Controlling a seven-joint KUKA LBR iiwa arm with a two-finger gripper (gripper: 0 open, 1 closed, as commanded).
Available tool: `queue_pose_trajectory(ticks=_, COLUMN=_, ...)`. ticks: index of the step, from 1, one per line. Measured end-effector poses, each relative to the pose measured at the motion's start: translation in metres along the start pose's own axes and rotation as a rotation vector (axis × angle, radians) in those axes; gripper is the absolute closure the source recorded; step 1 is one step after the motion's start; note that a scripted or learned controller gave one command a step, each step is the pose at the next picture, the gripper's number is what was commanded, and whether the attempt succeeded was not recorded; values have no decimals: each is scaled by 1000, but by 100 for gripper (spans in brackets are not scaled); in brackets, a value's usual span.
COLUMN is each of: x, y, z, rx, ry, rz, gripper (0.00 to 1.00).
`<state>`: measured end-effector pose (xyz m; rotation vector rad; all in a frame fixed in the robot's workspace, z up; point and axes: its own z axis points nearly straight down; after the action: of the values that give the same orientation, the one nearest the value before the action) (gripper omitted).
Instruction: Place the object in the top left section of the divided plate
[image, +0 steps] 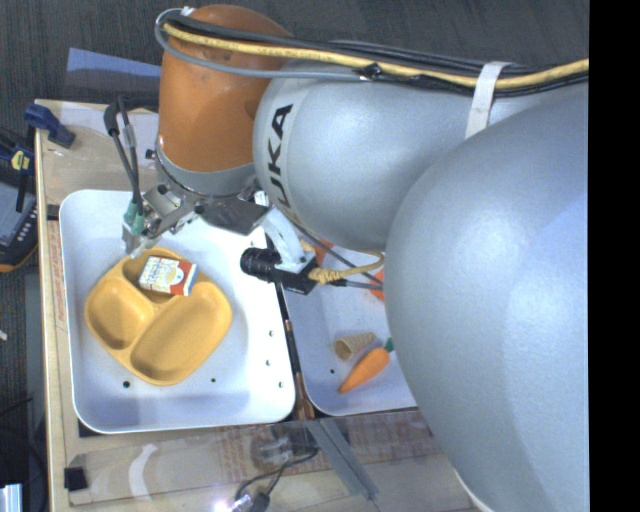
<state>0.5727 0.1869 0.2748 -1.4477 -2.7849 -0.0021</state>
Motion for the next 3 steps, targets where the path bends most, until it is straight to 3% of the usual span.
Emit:
queue_pose_trajectory(ticks=1, x=0, y=0, z=0, rx=0, ry=0, rz=-1, gripper=0)
queue_pose_trajectory(ticks=2, x=-2, y=-48, z=-23, rx=2, ry=-3, rz=-624, gripper=0)
queue_pose_trajectory(ticks=3, x=-39, y=-48, z=4, rx=3, ry=-3, rz=-863, gripper=0)
